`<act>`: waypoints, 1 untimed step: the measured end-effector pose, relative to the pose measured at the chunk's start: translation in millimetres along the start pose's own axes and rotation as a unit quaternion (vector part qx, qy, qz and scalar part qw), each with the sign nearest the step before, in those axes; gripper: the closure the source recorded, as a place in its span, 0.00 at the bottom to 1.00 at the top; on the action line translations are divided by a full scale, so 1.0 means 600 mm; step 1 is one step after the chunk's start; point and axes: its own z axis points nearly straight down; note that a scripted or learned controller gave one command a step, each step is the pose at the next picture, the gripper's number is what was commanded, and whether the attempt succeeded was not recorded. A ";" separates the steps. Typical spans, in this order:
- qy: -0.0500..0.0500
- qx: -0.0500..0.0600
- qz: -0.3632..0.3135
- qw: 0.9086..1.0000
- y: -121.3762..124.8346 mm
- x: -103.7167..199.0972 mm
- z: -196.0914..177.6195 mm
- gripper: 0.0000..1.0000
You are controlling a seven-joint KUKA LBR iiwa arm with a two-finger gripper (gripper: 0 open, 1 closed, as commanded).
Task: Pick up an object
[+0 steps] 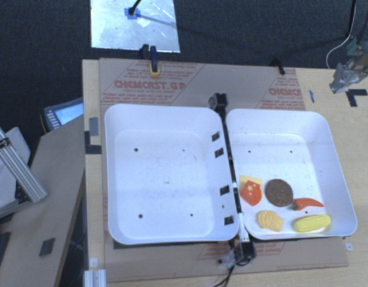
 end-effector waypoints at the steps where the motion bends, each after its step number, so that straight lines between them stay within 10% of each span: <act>1: 0.000 0.000 -0.001 1.000 0.010 0.000 0.021 1.00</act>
